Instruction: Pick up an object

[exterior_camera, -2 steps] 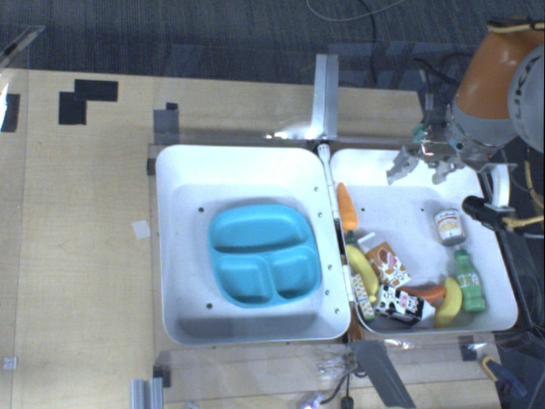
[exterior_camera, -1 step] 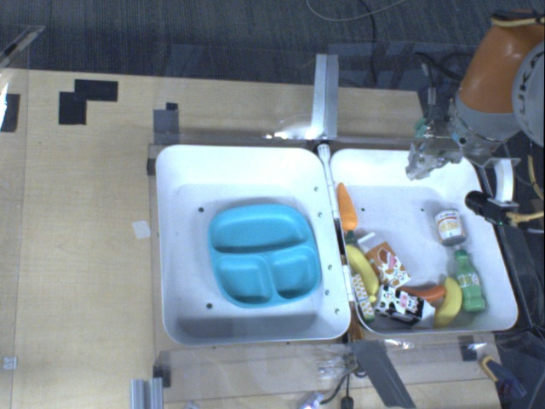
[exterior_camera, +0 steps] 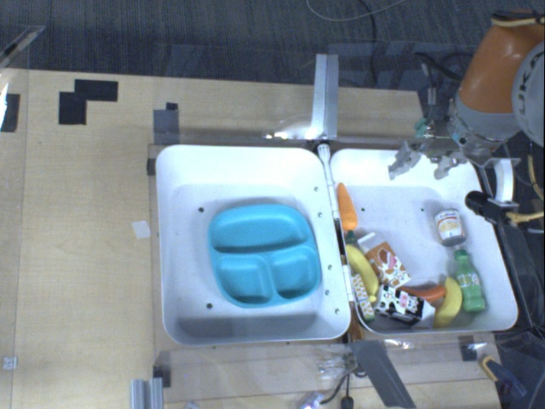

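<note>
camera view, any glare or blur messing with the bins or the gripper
Camera view: bright glare on the metal divider post and the left bin back rim; soft shadow under the blue tray; the gripper looks slightly soft, small items in the right bin stay readable.

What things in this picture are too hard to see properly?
- The small can, camera view: its label is too small to read.
- The boxes in the right bin, camera view: the print is too small, and the bananas lie over parts of them.
- The arm, camera view: cut off by the right edge.
- The tool, camera view: small and blurry against the white bin.
</note>
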